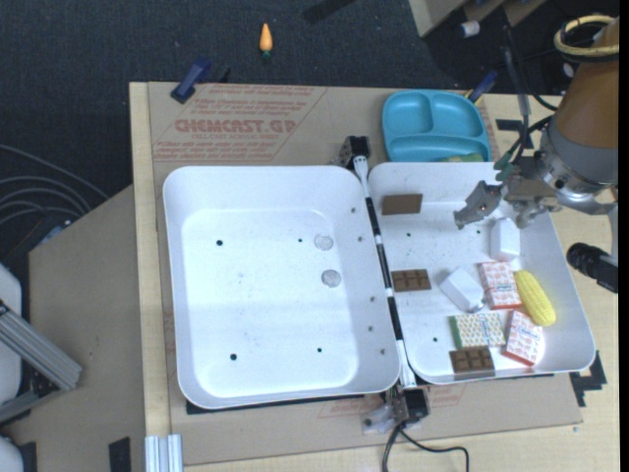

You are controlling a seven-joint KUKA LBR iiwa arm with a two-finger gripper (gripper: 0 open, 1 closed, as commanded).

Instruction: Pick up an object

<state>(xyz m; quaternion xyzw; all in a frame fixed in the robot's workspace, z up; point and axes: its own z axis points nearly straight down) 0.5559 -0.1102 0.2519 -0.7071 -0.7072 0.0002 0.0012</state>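
My gripper (499, 208) hangs over the back right part of the right bin (432, 180), its fingers (475, 206) spread open with nothing between them. Just below it in the view lies a small white block (505, 239). Further forward are a red and white packet (499, 285), a yellow corn cob (536, 297), another white block (459, 288), a patterned packet (479, 328) and a red packet (524, 340). A brown block (401, 205) lies at the back left of that bin. A chocolate bar (411, 280) sits by the divider and another (472, 361) at the front.
The left bin (187, 264) holds two small round pieces (324, 243) (331, 279). A teal divided plate (435, 126) stands behind the right bin. A blue clip (192, 80) and a small orange item (265, 37) lie beyond the board.
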